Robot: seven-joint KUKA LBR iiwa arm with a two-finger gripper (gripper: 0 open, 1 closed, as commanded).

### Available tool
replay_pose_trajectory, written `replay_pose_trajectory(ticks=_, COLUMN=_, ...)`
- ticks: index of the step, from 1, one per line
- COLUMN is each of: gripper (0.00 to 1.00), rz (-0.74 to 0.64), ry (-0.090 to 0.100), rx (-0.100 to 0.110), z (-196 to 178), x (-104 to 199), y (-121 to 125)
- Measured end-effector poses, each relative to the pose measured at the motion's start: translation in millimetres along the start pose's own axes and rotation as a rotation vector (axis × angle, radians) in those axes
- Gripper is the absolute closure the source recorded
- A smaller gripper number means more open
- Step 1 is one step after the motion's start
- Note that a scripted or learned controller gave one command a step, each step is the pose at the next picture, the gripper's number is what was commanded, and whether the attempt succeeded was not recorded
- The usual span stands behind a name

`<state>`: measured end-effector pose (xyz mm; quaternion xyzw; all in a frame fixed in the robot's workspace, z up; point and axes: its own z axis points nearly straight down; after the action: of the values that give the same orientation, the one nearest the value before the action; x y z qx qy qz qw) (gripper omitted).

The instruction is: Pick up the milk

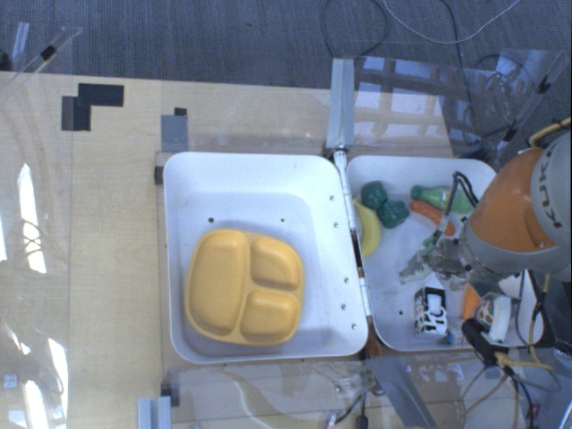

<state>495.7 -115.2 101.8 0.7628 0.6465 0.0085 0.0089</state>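
Observation:
The milk (pixel 431 314) is a small white carton with black cow patches. It sits in the right bin (pixel 391 324) near that bin's front wall. My gripper (pixel 434 261) hangs over the middle of the right bin, just behind the carton in the view and apart from it. Nothing shows in its grasp. The grey arm with its orange band (pixel 508 213) comes in from the right and hides the bin's right side.
The right bin also holds a banana (pixel 368 229), two dark green pieces (pixel 382 203), a green bottle (pixel 434 195), a carrot (pixel 429 211) and an orange-and-white item (pixel 488 311) at the front right. A yellow divided tray (pixel 243 286) lies in the left bin (pixel 192 186).

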Motion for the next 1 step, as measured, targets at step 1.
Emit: replay_pose_trajectory(ticks=1, gripper=1.00, rz=-0.003, ry=0.001, rx=-0.005, z=-10.8, x=1.2, y=2.2)
